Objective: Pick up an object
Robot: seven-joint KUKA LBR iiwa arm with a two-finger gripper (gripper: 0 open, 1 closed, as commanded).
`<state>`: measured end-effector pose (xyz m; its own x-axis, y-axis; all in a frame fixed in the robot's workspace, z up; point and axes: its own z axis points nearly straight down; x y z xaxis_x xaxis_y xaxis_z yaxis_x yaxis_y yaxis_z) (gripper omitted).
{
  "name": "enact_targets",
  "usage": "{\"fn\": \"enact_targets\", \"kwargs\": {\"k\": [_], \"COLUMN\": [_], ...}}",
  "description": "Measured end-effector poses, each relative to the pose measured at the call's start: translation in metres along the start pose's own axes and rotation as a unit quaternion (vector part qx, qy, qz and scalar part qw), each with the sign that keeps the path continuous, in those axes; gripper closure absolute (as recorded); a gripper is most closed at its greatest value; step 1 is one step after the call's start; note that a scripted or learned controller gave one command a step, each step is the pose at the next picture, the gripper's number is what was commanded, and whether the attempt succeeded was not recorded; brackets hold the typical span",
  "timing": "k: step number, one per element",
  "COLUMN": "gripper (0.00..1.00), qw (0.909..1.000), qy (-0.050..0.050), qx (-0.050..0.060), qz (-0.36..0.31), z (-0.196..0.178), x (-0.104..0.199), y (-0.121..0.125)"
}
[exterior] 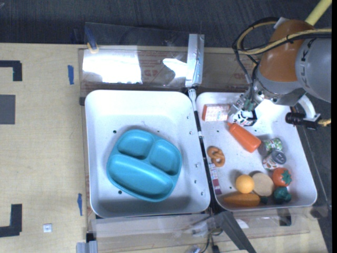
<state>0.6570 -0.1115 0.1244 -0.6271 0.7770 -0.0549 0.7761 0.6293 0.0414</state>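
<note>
The gripper (245,111) hangs low at the back of the right bin (308,178), just above the orange tube (244,137), though I cannot tell how it is set.

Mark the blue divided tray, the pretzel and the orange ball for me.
blue divided tray (143,164): camera view, on its large front compartment.
pretzel (215,155): camera view, on its middle.
orange ball (244,184): camera view, on its top.

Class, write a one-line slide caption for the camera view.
Grey arm's gripper hovers over the cluttered right white bin near an orange cylinder; a blue divided plastic tray fills the left white bin.
</note>
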Motion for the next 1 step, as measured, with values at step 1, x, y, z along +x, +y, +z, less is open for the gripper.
{"fn": "enact_targets", "kwargs": {"k": [1], "gripper": [0.0], "qw": [1.0], "qy": [0.003], "qx": [0.002], "qz": [0.0], "z": [0.0024], "x": [0.0014], "y": [-0.0011]}}
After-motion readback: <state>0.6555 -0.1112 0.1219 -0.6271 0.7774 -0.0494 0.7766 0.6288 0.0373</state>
